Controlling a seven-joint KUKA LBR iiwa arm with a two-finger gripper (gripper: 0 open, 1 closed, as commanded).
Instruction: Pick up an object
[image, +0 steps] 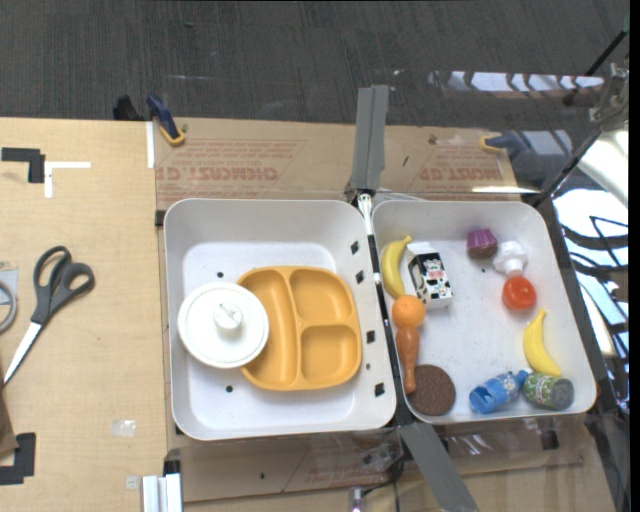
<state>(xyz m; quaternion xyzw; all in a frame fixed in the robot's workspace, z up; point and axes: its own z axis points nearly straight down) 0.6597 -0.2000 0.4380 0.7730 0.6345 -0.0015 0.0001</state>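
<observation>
the pickable things all lie in the right bin (560, 260), on the side the arm reaches in from, so any of them is closer to the tool's approach than the left bin (175, 300), which holds a yellow divided plate (300, 340) and a white lid (224, 322). the gripper's state: cannot tell. a banana (540, 343) lies at the bin's right with its long axis running near to far, slightly curved; a second banana (395, 264) lies along the left wall, also near to far. a red ball (518, 293) sits just far of the right banana. an orange-headed toy (408, 335) stretches toward the near wall. the cardboard under the bins carries mirrored print, reading roughly "chemcat"; a small black-and-white carton (431, 275) bears marks too small to read
</observation>
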